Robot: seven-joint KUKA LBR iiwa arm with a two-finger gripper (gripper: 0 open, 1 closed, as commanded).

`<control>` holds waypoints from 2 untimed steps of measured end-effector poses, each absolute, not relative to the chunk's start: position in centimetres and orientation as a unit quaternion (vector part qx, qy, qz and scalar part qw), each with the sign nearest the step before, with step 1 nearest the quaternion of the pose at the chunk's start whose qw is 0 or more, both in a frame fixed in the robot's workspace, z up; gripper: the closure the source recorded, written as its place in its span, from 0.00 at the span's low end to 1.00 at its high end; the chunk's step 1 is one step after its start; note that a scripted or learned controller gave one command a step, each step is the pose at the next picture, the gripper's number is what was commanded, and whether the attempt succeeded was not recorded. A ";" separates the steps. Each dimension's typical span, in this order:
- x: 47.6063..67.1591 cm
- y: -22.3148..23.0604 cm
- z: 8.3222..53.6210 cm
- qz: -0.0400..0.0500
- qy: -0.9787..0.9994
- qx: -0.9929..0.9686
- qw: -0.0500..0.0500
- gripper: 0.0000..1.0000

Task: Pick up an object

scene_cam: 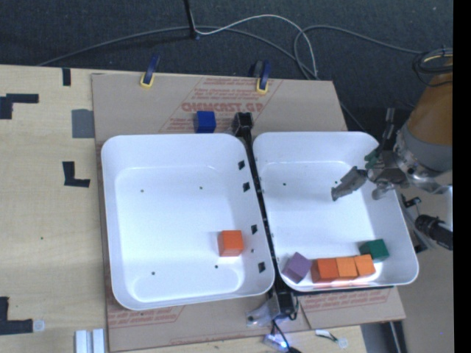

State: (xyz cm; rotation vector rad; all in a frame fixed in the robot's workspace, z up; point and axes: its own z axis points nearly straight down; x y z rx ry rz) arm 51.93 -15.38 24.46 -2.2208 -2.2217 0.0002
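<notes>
Hand (352,185) hangs over the right bin (309,142), upper-right area, arm (430,134) coming in from the right edge. Whether it is spread or pressed together I cannot tell, and no object can be made out in it. It sits well apart from the blocks, so this reads as an approach or hover pose, not a grasp.

Candidates in the right bin, all packed along the near wall: purple block (296,267), then an orange bar (343,269) of what look like joined cubes just beside it, green block (376,250) at the bar's right end. Crowding against the wall probably makes a clean grasp harder. Left bin (147,160) has one orange cube (231,243) alone near its lower right, open on all sides, likely the easier pick.

Bins touch along a black divider (254,197), sit on cardboard sheet (221,101) clamped at the far edge. Blue block (205,120) lies on the cardboard outside the bins. Wooden tabletop (44,197) with black tape marks; dark carpet (88,13) and cables (243,24) behind.
</notes>
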 end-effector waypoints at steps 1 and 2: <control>52.4 -15.8 18.5 0.002 -0.707 -0.707 0.002 0.00; 52.0 -15.4 12.2 0.002 -0.707 -0.707 0.003 0.00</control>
